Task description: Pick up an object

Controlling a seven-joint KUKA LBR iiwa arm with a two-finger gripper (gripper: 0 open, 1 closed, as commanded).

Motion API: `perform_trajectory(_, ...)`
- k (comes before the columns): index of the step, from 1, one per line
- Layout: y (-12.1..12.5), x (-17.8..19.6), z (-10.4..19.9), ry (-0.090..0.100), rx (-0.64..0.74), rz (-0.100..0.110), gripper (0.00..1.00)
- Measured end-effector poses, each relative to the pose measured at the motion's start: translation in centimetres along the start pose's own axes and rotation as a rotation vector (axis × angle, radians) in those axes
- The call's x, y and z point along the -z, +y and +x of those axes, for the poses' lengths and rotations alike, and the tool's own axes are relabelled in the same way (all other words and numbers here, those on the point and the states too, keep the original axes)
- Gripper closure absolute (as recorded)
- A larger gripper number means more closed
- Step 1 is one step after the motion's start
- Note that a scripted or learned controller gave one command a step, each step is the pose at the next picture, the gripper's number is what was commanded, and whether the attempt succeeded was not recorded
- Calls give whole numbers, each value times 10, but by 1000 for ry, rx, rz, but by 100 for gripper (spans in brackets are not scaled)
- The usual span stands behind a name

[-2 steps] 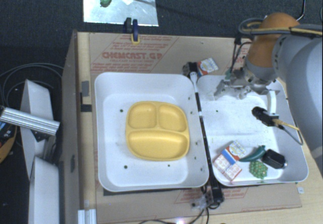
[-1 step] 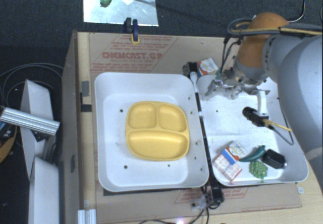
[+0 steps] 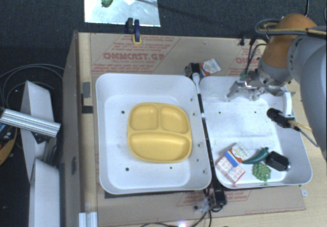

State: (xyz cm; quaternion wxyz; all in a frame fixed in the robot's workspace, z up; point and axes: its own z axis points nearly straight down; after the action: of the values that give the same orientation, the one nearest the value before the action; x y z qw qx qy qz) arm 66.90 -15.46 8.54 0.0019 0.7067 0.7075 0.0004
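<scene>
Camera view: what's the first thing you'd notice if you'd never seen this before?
The big yellow divided plate stands out, lying in the middle of the left white bin. Next comes the grey robot arm with its orange band, reaching in from the right over the right white bin. Small bright objects cluster in that bin's near corner: a red-and-white box, a green ball and a black thing.

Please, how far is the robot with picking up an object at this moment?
Done: nothing looks picked up. The small objects lie in the near corner of the right bin, and the yellow divided plate sits in the left bin. In hand: the gripper is at the far edge of the right bin, away from the objects. Left: reaching an object, grasping it, lifting it.
</scene>
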Motion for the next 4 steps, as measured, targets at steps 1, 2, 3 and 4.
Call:
perform_trajectory(1, -99, -1, 47, 3, 0, 4, 0)
perform_trajectory(2, -97, 10, 47, 2, 1, 1, 100)
perform_trajectory(3, -97, 20, 47, 2, 1, -1, 100)
perform_trajectory(4, -96, 31, 47, 2, 1, -3, 100)
